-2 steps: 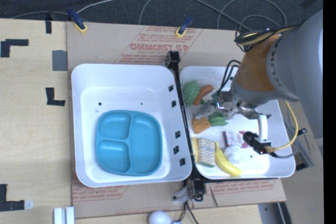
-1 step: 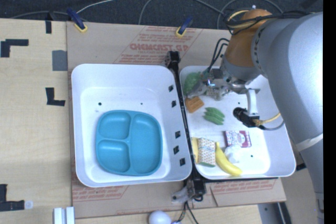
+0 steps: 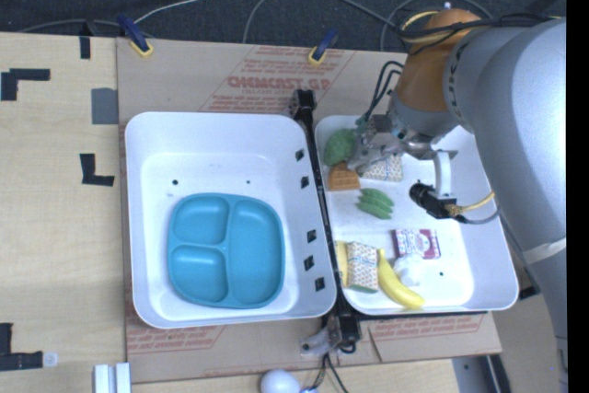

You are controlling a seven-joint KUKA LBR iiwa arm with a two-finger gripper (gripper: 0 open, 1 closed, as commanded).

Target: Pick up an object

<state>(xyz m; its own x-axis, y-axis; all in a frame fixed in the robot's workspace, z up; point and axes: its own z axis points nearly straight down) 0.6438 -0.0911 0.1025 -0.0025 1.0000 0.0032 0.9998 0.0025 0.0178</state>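
The desk (image 3: 55, 225) carries two shallow white bins side by side on a sheet of printed cardboard (image 3: 267, 83). The left bin (image 3: 147, 143) holds a blue divided plate (image 3: 226, 250), lying flat toward its 6 o'clock side.

The right bin (image 3: 479, 276) holds the small items. At its 11 o'clock corner sits a green leafy piece (image 3: 340, 145), with an orange block (image 3: 343, 179) just beside it at that piece's 6 o'clock. A small green ridged object (image 3: 375, 202) lies near the bin's middle, at 4 o'clock from the orange block. A speckled white packet (image 3: 383, 168) rests at 12 o'clock from the green ridged object, directly under the arm's end. Toward 6 o'clock in the bin lie a yellow banana (image 3: 398, 284), a pale wrapped snack (image 3: 362, 265) touching the banana's left side, and a small purple-and-white carton (image 3: 415, 243) at 1 o'clock from the banana.

The grey arm (image 3: 515, 124) comes in from 3 o'clock, its orange band (image 3: 425, 74) above the wrist. The tool (image 3: 373, 152) sits low over the bin's 11 o'clock area, between the green leafy piece and the speckled packet and close to both. Whether it stands wide or narrow I cannot tell, since the wrist and cabling hide its end, and nothing shows clearly gripped in it.
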